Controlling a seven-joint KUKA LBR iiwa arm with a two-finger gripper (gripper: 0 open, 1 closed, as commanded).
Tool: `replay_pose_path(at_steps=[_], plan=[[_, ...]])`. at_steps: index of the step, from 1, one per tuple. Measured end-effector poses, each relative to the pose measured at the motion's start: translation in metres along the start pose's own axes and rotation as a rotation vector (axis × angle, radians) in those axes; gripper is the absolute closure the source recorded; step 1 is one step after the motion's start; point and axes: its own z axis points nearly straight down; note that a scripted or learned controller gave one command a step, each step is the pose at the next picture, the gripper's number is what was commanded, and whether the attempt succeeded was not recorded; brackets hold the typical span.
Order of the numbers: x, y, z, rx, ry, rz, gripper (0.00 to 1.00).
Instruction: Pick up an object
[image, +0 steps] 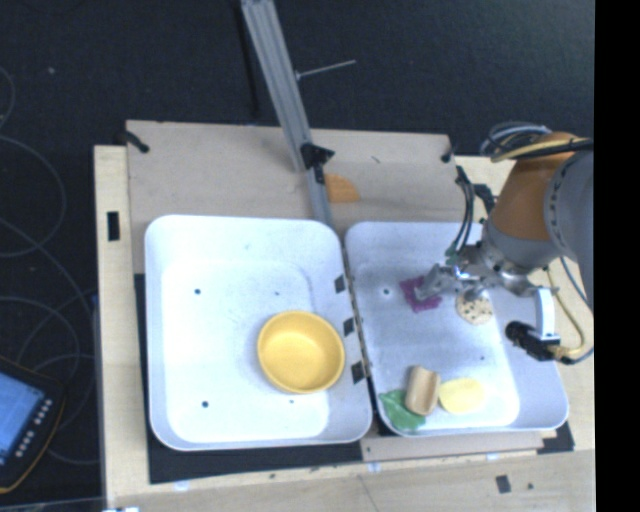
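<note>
Pincer (437, 284) sits low in the upper middle of the right bin (500, 240), right of frame centre, its tip at the purple piece (418, 294); whether it is spread or pressed together I cannot tell at this sharpness; nothing is plainly seen pinched; arm (535, 215) enters from the right edge, orange band uppermost. Step in hand, by my judgement: the reach and closing-in on an object, the purple piece being the likely target, lift not yet made. Other candidates in the same bin: a speckled round piece (476, 308) just right of the pincer; along the lower edge a tan cylinder (421, 389), touching or overlapping a green piece (398, 409) on its left, and a yellow lump (461, 396) just beside it on the right. Left bin (190, 250) holds a yellow bowl (299, 351), lower centre of frame, well apart from the pincer. Next move calls for, as I judge: a firm close on the purple piece, then a straight rise; the piece looks small and flat, so a slip seems possible.
</note>
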Motion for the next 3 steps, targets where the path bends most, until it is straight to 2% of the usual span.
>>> replay_pose_path(at_steps=[1, 2, 3], plan=[[0.000, 0.002, -0.013, -0.006, 0.001, 0.002, 1.00], [0.004, -0.003, -0.073, -0.002, 0.005, -0.005, 1.00], [0.001, 0.004, -0.137, -0.004, 0.003, -0.007, 1.00]])
